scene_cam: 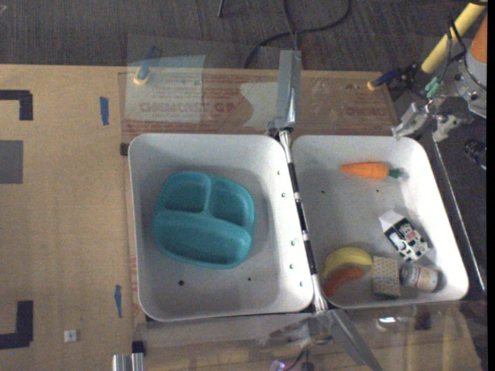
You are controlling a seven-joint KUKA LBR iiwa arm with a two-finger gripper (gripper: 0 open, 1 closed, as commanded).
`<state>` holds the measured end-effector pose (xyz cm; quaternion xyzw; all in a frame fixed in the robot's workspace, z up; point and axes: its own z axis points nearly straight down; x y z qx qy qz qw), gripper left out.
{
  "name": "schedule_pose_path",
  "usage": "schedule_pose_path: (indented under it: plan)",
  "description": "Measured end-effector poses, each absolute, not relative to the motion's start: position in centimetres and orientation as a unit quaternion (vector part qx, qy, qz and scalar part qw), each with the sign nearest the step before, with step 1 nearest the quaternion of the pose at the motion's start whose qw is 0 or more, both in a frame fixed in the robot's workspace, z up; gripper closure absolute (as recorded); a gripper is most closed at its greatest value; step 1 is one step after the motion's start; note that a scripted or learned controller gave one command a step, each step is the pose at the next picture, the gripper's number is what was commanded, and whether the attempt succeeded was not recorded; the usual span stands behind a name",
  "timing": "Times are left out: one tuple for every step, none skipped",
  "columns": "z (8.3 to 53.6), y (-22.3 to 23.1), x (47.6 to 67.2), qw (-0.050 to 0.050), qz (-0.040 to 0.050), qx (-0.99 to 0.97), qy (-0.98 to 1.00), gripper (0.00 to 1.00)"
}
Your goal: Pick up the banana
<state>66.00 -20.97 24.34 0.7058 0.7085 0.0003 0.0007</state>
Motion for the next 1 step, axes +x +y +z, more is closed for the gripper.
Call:
schedule_pose_path:
  plan:
    - [13.93, -18.63, 55.49, -0.001, -0.0002, 0.775, 0.631, 0.00]
